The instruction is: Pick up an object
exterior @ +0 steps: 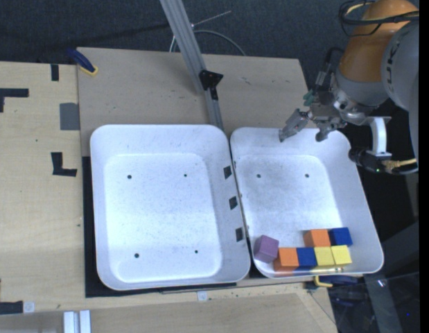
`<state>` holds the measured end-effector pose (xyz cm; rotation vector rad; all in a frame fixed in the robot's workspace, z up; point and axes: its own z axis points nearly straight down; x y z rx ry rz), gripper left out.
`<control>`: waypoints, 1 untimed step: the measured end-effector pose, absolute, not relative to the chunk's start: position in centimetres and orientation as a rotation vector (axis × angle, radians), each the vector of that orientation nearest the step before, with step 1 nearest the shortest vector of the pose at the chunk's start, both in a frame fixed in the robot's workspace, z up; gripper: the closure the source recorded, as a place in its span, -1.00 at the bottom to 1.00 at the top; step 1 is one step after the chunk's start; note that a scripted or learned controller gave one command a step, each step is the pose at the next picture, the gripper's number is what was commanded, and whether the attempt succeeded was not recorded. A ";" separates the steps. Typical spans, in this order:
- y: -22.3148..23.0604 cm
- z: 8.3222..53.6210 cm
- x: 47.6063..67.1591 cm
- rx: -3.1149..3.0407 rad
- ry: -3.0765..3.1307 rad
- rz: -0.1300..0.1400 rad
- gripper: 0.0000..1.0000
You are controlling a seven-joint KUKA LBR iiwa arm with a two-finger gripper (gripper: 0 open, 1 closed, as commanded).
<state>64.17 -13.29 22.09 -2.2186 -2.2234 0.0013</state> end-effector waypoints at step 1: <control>-11.4 15.1 68.1 -2.215 -2.223 0.005 -1.00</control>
